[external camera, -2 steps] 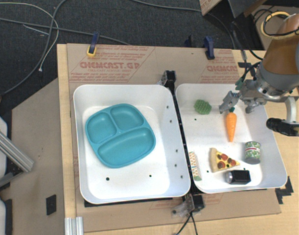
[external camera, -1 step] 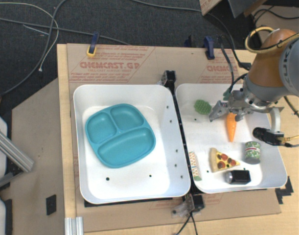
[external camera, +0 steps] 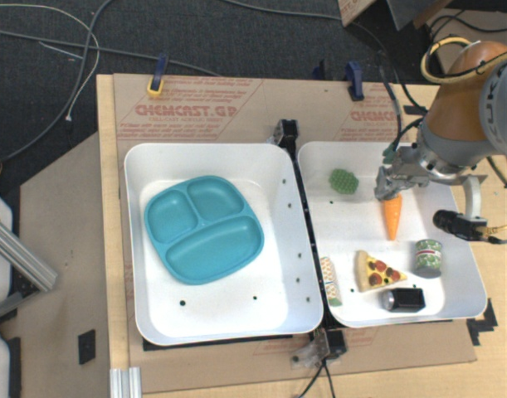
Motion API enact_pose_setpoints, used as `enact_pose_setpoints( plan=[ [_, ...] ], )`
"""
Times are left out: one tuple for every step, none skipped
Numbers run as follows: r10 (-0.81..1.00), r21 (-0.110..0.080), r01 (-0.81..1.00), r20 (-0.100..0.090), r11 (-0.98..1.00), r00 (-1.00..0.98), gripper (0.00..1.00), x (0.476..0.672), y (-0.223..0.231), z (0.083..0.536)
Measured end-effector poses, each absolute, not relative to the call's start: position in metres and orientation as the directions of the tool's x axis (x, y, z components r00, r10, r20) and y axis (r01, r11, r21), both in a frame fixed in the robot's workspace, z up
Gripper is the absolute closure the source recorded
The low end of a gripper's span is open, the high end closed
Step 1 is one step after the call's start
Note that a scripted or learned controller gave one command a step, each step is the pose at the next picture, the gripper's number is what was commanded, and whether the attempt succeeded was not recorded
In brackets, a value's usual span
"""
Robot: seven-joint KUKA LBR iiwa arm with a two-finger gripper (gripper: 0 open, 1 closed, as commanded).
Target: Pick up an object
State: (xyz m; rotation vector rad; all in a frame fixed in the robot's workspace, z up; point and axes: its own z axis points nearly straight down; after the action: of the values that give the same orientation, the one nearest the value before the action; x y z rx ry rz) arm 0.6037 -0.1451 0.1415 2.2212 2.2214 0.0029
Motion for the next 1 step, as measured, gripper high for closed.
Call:
enact_pose_setpoints(
  plan=[
    [1.0, 0.006, 1.0, -0.002, 0.001, 0.0, 1.0, 0.6046, -0.1495, 0.1862]
  ],
)
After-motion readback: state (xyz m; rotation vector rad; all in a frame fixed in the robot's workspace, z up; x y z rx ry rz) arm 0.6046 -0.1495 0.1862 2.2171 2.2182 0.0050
